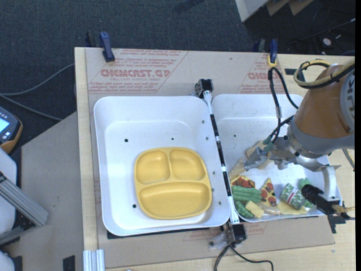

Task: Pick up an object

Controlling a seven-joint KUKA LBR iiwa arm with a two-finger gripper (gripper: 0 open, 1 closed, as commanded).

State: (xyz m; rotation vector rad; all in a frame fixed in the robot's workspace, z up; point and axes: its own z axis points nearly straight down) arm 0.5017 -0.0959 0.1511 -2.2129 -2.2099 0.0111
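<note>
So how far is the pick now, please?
Done: the arm has reached over the right bin. In hand: the gripper hangs low above the toys; I cannot tell that it holds one. Left: grasp a toy and lift it.

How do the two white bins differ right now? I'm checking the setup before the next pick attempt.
The left bin holds one yellow divided plate; the right bin holds a heap of small toy foods along its near edge. The left bin looks wider than the right bin. The gripper works over the right bin, not the left bin. Both are shallow, white, and sit side by side.
</note>
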